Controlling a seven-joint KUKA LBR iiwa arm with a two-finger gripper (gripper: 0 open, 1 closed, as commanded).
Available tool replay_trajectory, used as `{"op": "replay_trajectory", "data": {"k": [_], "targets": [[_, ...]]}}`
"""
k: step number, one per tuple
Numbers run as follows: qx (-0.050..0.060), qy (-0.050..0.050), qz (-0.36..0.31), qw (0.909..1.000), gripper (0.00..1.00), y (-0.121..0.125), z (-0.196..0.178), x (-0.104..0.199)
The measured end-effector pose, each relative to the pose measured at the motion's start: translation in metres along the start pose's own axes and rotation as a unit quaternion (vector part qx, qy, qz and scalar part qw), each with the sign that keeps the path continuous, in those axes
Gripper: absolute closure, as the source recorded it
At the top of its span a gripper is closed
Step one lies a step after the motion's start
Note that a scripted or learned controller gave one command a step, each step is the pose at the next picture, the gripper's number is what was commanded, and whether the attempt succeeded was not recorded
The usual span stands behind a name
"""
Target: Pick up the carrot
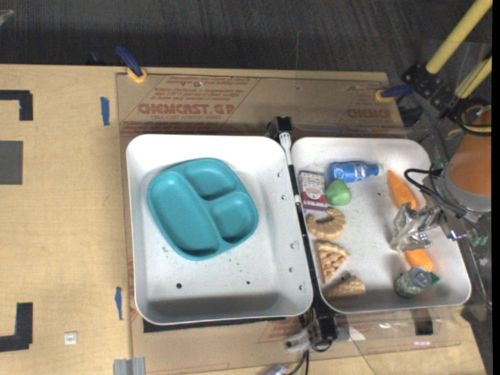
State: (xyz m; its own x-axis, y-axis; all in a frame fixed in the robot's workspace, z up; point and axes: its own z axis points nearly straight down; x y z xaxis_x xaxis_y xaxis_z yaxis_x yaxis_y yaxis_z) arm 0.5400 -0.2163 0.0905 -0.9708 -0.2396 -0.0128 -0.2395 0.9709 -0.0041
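Note:
The carrot (401, 188) is a short orange stick lying at a slant in the right bin (367, 148), near its right wall. My gripper (412, 230) hangs low over the bin just in front of the carrot's near end, close to it. The arm's orange band (475, 167) sits to the carrot's right. Cables and metal parts of the wrist blur the gripper's tips.
Also in the right bin are a blue bottle (353, 170), a green ball (339, 193), a small carton (312, 190), several pastry-like toys (328, 223), an orange piece (419, 258) and a grey-green lump (410, 283). The left bin (156, 287) holds a teal divided plate (202, 206).

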Motion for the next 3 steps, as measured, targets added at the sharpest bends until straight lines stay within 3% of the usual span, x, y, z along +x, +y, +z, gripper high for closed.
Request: {"op": "replay_trajectory", "data": {"k": [1,2,3], "targets": [[0.0,0.001,0.0,1.0,0.0,0.0,0.001,0.0],[-0.003,0.013,0.03,0.9995,0.0,-0.036,0.005,-0.115],[0.0,0.004,0.262,0.9652,0.0,-0.033,0.005,-0.106]]}}
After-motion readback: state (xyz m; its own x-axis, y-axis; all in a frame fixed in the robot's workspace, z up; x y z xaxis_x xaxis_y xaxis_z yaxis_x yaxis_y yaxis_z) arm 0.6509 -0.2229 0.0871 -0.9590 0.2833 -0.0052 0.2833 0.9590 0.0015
